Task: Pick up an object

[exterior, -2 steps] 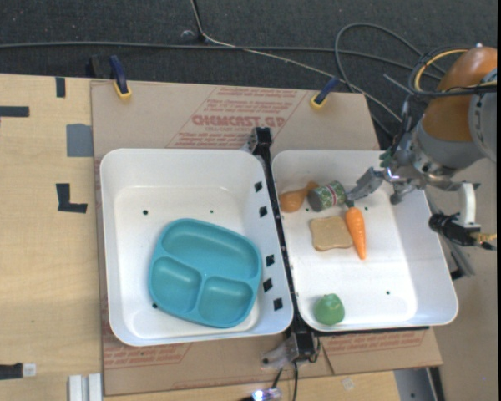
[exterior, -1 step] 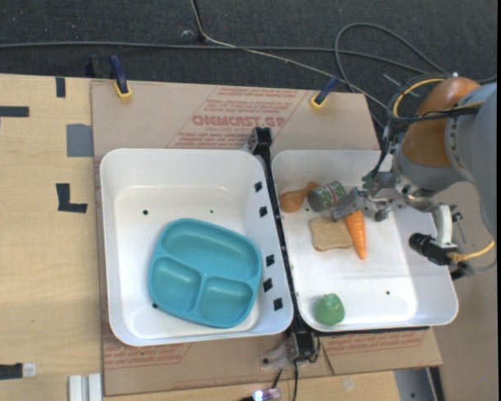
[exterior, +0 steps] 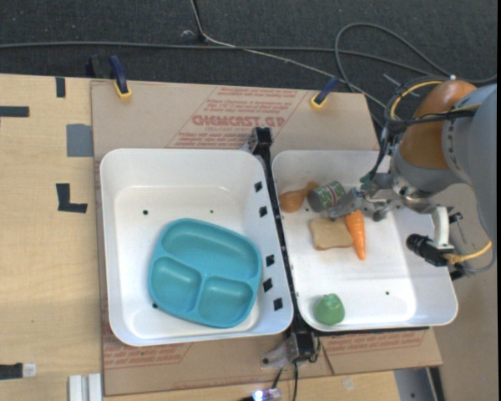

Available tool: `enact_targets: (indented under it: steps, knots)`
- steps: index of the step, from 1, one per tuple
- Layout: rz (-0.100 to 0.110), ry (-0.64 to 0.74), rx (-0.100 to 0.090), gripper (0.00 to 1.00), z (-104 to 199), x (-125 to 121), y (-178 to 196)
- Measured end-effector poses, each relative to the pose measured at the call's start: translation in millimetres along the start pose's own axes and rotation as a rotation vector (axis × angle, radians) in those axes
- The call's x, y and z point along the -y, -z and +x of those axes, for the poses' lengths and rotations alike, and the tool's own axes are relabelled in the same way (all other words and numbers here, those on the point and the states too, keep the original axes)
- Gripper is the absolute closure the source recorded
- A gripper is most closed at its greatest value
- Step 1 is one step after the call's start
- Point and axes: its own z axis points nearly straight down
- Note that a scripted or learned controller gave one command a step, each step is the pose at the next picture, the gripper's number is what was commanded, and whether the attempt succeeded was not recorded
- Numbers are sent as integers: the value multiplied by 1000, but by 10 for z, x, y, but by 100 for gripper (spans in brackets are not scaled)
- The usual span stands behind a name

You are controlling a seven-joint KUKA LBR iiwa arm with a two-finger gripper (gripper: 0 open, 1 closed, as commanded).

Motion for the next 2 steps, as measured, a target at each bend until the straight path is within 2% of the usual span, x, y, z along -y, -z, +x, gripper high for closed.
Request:
enact_targets:
  steps: [1, 2]
  knots:
    - [-8, 2, 0, 100, 14, -22, 117]
    - [0, 0, -1, 100, -5, -62, 544]
